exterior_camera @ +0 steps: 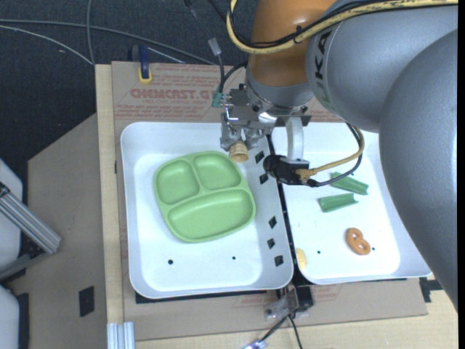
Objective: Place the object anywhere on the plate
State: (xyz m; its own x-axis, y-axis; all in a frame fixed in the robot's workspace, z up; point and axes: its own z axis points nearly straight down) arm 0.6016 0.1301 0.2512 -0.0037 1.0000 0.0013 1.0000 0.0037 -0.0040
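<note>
A green plate [204, 211] with three compartments lies in the left white bin [145, 257], turned at a slant. My gripper [238, 144] hangs over the plate's far right corner, just beyond its rim, under the orange wrist band. A small round tan object [237, 152] sits between the fingertips, which are shut on it. It is held above the bin floor at the edge of the plate's upper right compartment.
The right bin [389, 266] holds two green sticks [338, 201] [350, 185], a brown pretzel-shaped piece [357, 241] and a small yellow bit [300, 256]. A black cable [287, 169] hangs over the divider between the bins. The arm covers the far right.
</note>
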